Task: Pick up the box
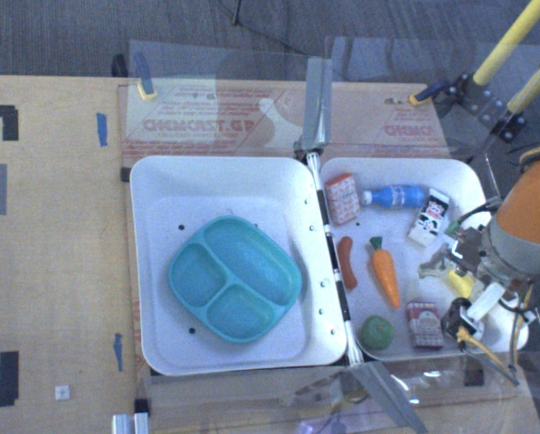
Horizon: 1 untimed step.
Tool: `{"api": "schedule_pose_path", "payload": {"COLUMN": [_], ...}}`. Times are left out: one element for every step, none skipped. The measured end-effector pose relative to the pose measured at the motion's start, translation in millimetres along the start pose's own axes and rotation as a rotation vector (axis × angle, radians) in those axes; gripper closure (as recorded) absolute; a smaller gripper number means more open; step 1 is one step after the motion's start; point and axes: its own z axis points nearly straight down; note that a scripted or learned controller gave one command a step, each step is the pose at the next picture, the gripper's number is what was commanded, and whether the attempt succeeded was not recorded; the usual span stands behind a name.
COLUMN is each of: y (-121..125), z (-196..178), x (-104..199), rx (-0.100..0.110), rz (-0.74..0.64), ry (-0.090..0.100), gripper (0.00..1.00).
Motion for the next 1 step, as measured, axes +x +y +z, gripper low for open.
{"api": "schedule_pose_path", "payload": {"y": [0.4], "z": [-8.2], "x": [-3.3], "rx": [-0.002], "rz": [0.003], "ry": [-0.007], "gripper": [1.00]}}
